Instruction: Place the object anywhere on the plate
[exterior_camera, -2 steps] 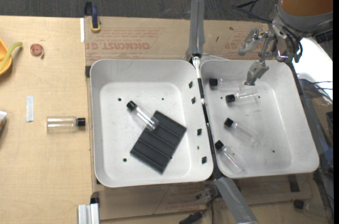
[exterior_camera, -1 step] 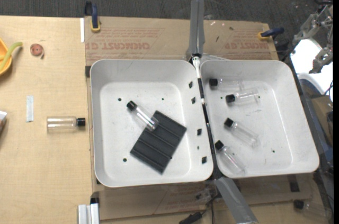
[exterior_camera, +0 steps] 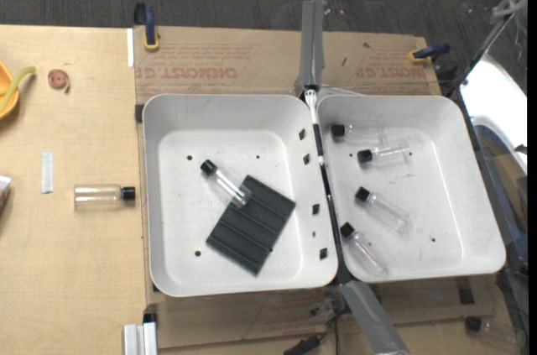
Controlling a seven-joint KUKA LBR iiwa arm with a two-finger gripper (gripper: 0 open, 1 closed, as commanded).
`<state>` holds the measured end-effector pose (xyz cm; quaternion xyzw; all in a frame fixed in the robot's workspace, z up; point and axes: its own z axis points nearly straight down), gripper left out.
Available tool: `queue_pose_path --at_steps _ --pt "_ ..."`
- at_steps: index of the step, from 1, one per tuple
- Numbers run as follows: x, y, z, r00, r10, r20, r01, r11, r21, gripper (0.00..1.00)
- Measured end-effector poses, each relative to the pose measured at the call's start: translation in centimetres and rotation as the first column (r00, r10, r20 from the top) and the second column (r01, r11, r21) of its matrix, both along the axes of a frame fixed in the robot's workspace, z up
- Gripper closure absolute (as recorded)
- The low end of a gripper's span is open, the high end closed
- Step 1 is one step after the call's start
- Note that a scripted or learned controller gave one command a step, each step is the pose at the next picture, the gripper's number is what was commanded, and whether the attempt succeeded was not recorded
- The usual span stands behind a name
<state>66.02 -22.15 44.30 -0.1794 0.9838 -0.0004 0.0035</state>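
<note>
Lying in the left bin (exterior_camera: 159, 261), a clear black-capped vial (exterior_camera: 225, 181) points its cap up-left, while its bare end overlaps the upper edge of the black ridged plate (exterior_camera: 252, 232). Four similar vials (exterior_camera: 382, 154) lie scattered in the right bin (exterior_camera: 470, 261). Another vial (exterior_camera: 101, 194) rests on the table (exterior_camera: 67, 278), left of the bins. The claw's state cannot be told.

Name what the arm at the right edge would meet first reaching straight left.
Probably the rim of the right bin, then a capped vial; the arm could pass above, since height is unclear.
</note>
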Motion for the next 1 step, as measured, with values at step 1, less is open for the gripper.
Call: queue_pose_path --at_steps 1 --pt "0.00 0.01 0.00 0.959 0.283 0.000 -0.283 0.959 -0.001 0.00"
